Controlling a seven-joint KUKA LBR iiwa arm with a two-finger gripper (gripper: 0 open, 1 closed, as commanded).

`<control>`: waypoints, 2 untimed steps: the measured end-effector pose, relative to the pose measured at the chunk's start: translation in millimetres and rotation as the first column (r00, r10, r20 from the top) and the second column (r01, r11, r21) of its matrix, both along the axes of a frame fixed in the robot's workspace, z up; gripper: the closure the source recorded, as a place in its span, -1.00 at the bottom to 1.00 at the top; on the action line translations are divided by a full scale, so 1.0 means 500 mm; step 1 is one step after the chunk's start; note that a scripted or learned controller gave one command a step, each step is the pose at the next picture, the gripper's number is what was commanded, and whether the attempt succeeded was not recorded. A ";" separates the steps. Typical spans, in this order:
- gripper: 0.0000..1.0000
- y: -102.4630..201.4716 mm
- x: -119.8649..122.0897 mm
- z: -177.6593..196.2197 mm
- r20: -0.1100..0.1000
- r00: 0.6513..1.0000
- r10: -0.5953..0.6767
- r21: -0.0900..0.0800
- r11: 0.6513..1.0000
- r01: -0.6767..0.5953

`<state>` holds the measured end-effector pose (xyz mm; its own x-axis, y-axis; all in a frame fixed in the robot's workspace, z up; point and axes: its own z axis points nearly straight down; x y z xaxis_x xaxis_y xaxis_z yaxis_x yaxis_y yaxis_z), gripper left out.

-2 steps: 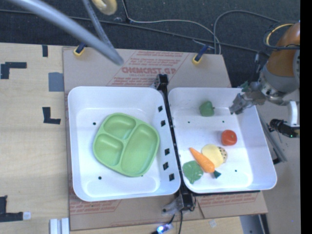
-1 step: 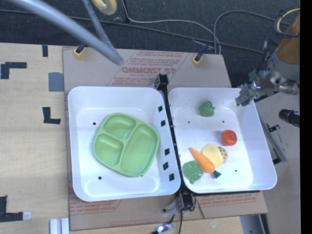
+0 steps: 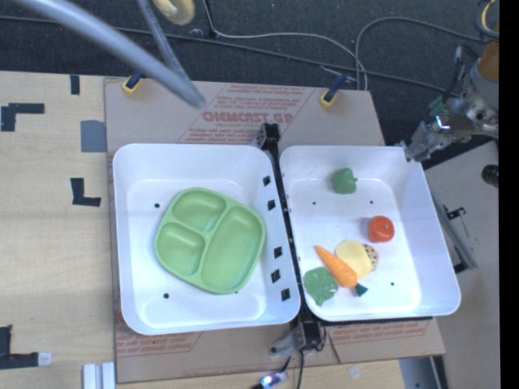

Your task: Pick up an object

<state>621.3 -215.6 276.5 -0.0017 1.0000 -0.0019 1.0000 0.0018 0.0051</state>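
Object for pickup: none yet chosen; candidates are all found in the right bin (image 3: 430, 217). Left bin (image 3: 130, 217): one green divided plate (image 3: 211, 240), lying flat at centre. Right bin, left to right: a green leafy piece (image 3: 319, 285) at the front; an orange carrot (image 3: 336, 265) touching it; a yellow piece (image 3: 354, 257) against the carrot; a green pepper (image 3: 344, 181) alone near the back; a red tomato (image 3: 381, 229) apart at mid-bin. Gripper (image 3: 422, 146): seen outside the bin's back right corner, nothing held; whether the fingers are open cannot be told. Recommended: a lone item, pepper or tomato, is best approached from straight above, the clustered front pieces being avoided.
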 end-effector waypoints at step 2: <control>1.00 0.238 -0.049 -0.010 -0.007 1.000 0.005 0.003 1.000 -0.005</control>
<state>596.8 -96.7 271.8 -0.0064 1.0000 0.0014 1.0000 0.0064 -0.0019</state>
